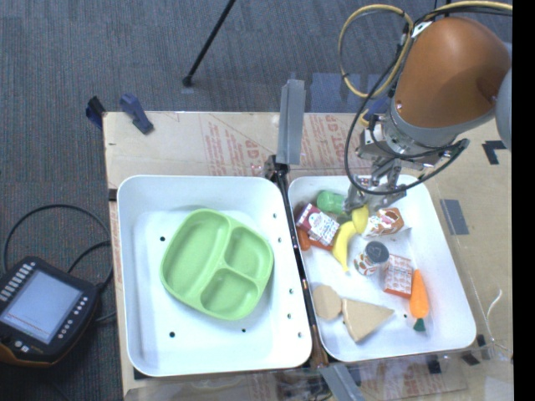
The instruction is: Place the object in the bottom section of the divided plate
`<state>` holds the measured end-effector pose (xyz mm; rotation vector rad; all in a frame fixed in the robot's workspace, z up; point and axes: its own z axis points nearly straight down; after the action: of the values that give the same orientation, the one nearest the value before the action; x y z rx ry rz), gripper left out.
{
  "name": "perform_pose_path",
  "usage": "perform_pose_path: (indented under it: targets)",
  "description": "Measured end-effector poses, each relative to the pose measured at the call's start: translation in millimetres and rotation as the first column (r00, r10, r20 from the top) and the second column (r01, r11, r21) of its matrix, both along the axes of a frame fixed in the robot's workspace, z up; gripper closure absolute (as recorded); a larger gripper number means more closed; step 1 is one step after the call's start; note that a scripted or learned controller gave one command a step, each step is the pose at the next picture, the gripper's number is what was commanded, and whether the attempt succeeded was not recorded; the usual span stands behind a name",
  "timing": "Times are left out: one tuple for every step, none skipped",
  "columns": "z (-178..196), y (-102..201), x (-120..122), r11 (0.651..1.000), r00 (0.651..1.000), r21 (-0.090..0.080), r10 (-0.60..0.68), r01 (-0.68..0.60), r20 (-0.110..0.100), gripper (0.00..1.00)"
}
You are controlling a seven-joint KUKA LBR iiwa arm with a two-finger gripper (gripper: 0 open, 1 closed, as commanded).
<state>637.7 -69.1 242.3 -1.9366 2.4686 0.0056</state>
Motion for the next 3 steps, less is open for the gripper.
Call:
perform_pose_path:
  targets:
    - [-56,57,-62,0.989,0.989,-0.002,-0.151,0.151,-0.003,1.00]
    - [-56,127,-52,0.996,0.996,-0.002,-0.084,0.084,-0.002,1.00]
    - [-55,127,-52,0.997,0.997,-0.002,-0.083,0.083,-0.002,0.00]
